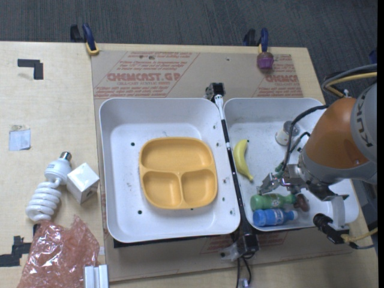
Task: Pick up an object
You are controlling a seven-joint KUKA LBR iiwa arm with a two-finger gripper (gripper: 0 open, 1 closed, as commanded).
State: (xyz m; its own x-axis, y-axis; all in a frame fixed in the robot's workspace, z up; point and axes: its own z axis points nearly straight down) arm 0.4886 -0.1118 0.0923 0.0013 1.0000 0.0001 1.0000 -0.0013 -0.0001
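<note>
In the right bin (pixel 264 110), the gripper (pixel 271 183) hovers with its fingers seemingly apart and empty, just at 12 o'clock of a green bottle (pixel 271 200), with a banana (pixel 242 158) at 10 o'clock; best to descend squarely over the bottle before closing.

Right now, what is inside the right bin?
The right bin holds a banana, a green bottle and a blue bottle. The gripper reaches in above the green bottle. The arm covers the bin's right side, so anything there is hidden.
</note>
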